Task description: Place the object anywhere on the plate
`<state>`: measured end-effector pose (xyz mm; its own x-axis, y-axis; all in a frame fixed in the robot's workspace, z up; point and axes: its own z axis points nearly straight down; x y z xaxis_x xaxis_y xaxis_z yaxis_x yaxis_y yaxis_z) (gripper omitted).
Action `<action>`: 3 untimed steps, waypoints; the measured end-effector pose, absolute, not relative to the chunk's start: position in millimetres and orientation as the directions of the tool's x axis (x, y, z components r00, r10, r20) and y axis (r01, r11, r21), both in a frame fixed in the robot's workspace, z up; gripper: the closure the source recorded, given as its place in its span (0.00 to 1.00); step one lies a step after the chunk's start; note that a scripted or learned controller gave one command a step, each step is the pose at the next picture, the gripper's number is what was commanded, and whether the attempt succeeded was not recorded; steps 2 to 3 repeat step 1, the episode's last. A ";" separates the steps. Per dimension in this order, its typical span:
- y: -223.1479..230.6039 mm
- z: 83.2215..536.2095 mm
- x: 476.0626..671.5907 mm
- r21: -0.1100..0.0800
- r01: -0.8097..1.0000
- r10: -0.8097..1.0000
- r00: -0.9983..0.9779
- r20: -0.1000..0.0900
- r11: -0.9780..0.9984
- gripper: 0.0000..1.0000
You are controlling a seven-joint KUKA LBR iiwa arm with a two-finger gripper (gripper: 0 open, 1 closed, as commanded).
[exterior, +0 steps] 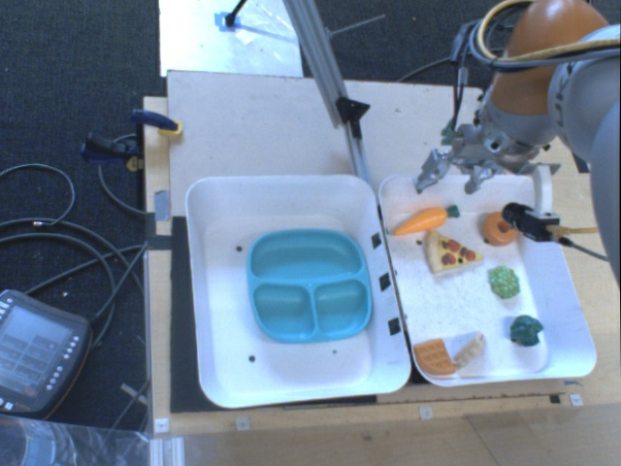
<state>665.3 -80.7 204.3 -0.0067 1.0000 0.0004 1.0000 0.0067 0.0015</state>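
White plastic forms both shallow bins on the bench. The left bin (218, 357) holds a teal plastic plate (310, 284) with three compartments, lying flat near its middle. The right bin (572, 357) holds the small items: an orange toy carrot (422, 221), a wedge-shaped toy pizza slice (449, 253), a round orange-brown toy (499, 228), a light green knobbly toy (504, 282), a dark green broccoli-like toy (526, 330) and a waffle-patterned orange piece (436, 357) beside a pale one (470, 349).

My pincer (454, 175) hangs over the far edge of the right bin with its two fingers spread apart and nothing between them.

Judgement: the task does not name its object; the carrot is the nearest candidate. It lies just nearward and slightly left of my pincer, its long axis running left to right with a slight tilt. The plate lies well to the left, across the bin walls.
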 end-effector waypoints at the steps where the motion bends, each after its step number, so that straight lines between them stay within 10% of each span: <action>1: -80.8 204.4 665.3 0.001 1.000 1.000 -0.007 0.000 0.007 0.00; 3: -80.8 204.4 665.3 0.001 1.000 1.000 -0.007 0.000 0.007 0.00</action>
